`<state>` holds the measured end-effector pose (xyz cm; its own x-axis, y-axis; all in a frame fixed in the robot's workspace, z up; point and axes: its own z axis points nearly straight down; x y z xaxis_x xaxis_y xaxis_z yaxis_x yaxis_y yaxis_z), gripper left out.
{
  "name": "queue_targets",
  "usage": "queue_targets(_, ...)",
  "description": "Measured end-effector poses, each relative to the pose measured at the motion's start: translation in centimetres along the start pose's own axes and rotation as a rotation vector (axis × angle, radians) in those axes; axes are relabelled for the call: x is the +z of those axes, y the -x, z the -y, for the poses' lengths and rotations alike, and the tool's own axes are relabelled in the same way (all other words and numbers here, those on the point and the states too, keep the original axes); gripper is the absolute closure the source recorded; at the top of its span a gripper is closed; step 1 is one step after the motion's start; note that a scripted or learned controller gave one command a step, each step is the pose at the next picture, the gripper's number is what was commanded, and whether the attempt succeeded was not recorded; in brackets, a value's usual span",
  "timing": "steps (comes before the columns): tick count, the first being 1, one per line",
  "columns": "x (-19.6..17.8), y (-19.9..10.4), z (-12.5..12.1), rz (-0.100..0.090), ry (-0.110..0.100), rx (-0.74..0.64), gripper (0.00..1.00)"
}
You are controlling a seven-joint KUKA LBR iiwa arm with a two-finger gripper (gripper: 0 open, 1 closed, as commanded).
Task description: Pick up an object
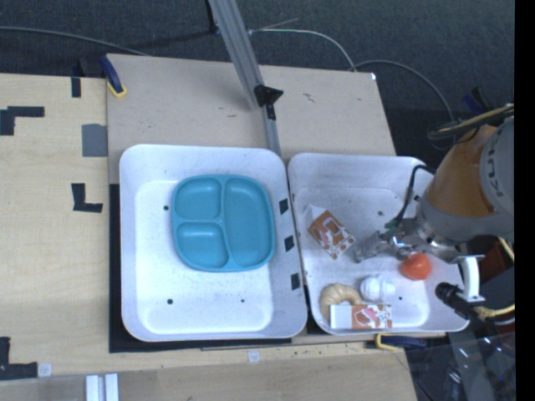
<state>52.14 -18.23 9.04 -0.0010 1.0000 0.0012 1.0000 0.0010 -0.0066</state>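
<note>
At the near edge of the right bin [351, 170] you see a small white and orange box [361, 316], with a bread roll [338, 293] and a white ball [373, 288] just behind it. Further in, the gripper [368, 247] hangs low between a red tomato [415, 266] and an orange packet [328, 233]; its fingers seem narrow and hold nothing. In the left bin [138, 224] lies a blue divided plate [224, 222].

A wooden bench [50, 249] stands on dark carpet [100, 7].
</note>
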Motion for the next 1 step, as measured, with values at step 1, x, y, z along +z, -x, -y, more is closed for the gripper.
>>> queue_targets(1,-1.28,-0.05,-0.1,0.0,0.003,-0.001,1.0)
